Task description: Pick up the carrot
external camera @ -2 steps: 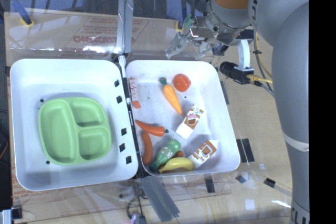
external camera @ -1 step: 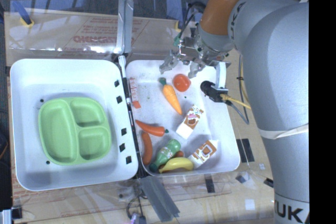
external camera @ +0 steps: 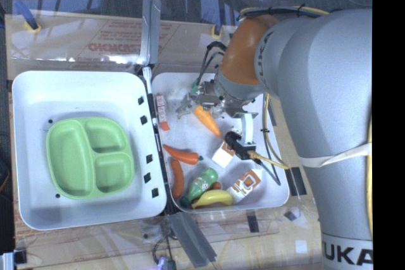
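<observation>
Hovering the gripper (external camera: 197, 100) just above the carrot (external camera: 207, 121) in the right bin (external camera: 278, 196) — whether it grips anything I cannot tell — I should descend straight, centred on it

The carrot (external camera: 207, 121) is a short orange cone, bright and smooth, lying in the right bin (external camera: 274, 196), in that bin's upper half, near its middle. It lies at a slant: the thick end points up and left, the narrow tip down and right. The thick end sits right under the arm's wrist hardware, so whether anything touches it there cannot be told. The tip ends just above a small white box (external camera: 223, 155). The carrot lies apart from the other orange and red pieces lower left in the same bin, with bare white floor along its left side.
</observation>
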You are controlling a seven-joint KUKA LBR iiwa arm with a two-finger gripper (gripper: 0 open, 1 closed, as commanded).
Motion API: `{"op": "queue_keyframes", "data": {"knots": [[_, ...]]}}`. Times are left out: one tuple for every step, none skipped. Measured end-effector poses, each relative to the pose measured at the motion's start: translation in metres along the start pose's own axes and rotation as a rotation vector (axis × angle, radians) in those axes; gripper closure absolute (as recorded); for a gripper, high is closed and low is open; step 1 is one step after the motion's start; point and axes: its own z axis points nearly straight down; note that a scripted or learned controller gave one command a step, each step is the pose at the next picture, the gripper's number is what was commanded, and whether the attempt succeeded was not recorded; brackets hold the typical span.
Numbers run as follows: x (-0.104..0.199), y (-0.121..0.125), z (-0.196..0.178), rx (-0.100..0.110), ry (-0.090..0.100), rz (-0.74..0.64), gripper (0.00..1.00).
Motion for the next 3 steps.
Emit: {"op": "queue_keyframes", "data": {"knots": [[-0.002,0.001,-0.011,0.002,-0.002,-0.004,1.0],[0.032,0.006,-0.123,0.027,0.008,0.092,1.0],[0.032,0.005,-0.122,0.028,0.008,0.092,0.0]]}}
